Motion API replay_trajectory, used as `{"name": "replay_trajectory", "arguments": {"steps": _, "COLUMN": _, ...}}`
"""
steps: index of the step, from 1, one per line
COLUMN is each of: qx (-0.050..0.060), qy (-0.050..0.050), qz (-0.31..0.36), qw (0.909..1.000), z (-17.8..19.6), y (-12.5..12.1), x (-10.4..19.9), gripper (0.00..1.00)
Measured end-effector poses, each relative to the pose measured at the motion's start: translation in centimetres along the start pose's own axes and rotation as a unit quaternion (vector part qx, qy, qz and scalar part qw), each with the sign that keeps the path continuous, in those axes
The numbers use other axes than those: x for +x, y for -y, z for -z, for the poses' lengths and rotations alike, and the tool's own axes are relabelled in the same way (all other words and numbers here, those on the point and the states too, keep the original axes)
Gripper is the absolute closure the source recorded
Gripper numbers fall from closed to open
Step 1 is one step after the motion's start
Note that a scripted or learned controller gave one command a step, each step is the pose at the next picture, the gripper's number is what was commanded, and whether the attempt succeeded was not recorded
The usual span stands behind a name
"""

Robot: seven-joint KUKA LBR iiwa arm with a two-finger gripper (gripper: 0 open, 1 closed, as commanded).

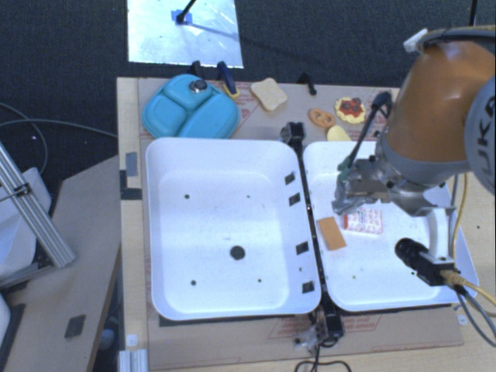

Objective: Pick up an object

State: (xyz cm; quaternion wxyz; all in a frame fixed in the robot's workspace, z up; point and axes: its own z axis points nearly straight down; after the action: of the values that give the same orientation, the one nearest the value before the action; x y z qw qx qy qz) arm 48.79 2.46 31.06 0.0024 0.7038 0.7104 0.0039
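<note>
In the right bin [372, 293] lie an orange-tan flat block [331, 233] near the bin's left wall and a small white packet with red print [364, 222] just to its right. My gripper [350, 200] hangs over the upper left part of that bin, directly above and slightly left of the packet. The large orange wrist band and grey arm body cover the bin's upper right part. A small dark round item [237, 253] rests on the floor of the left bin [178, 169].
Behind the bins sit a blue compartment tray [191, 108], a toast slice [269, 94], a pretzel-like piece [321, 117], a red-topped pastry [350, 109] and a yellow piece [338, 134]. A black clamp device [422, 262] juts over the right bin's lower right side.
</note>
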Motion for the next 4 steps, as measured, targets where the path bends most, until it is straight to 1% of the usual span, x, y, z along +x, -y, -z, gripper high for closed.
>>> {"name": "replay_trajectory", "arguments": {"steps": 1, "qx": -0.003, "qy": 0.000, "qz": -0.001, "qw": 1.0000, "z": 9.7, "y": -0.1, "x": 2.2, "gripper": 1.00}}
{"name": "replay_trajectory", "arguments": {"steps": 2, "qx": 0.001, "qy": 0.000, "qz": -0.001, "qw": 1.0000, "z": 11.5, "y": -0.1, "x": 4.7, "gripper": 1.00}}
{"name": "replay_trajectory", "arguments": {"steps": 3, "qx": -0.001, "qy": 0.000, "qz": -0.002, "qw": 1.0000, "z": 18.9, "y": -0.1, "x": 5.0, "gripper": 1.00}}
{"name": "replay_trajectory", "arguments": {"steps": 4, "qx": 0.006, "qy": 0.002, "qz": -0.006, "qw": 1.0000, "z": 12.3, "y": 0.0, "x": 1.8, "gripper": 1.00}}
